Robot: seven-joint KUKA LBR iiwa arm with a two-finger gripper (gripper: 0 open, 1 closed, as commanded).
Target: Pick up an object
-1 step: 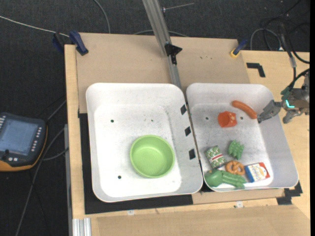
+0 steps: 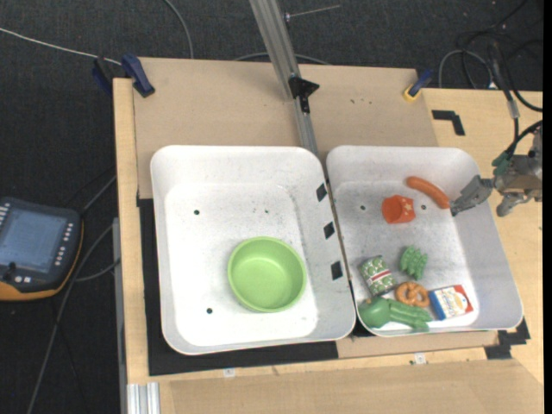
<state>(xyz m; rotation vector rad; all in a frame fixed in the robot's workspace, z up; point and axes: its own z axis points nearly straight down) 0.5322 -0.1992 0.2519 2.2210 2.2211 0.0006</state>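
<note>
The right bin (image 2: 483, 257) holds several small objects: an orange sausage-shaped toy (image 2: 429, 191), a red block (image 2: 398, 209), a small green toy (image 2: 413, 260), a green-and-white can (image 2: 377, 274), a brown pretzel (image 2: 411, 294), a red-and-white packet (image 2: 451, 301) and a green scoop (image 2: 392, 314). My gripper (image 2: 489, 199) hangs over the right bin's upper right rim, just right of the orange toy's end. Its two dark fingers stand apart, open, with nothing between them.
A green bowl (image 2: 266, 273) sits in the left bin (image 2: 198, 188), toward its front. A metal pole (image 2: 280, 50) slants down to the gap between the bins. Clamps grip the board's back corners. A handheld pendant (image 2: 34, 247) lies off the bench at left.
</note>
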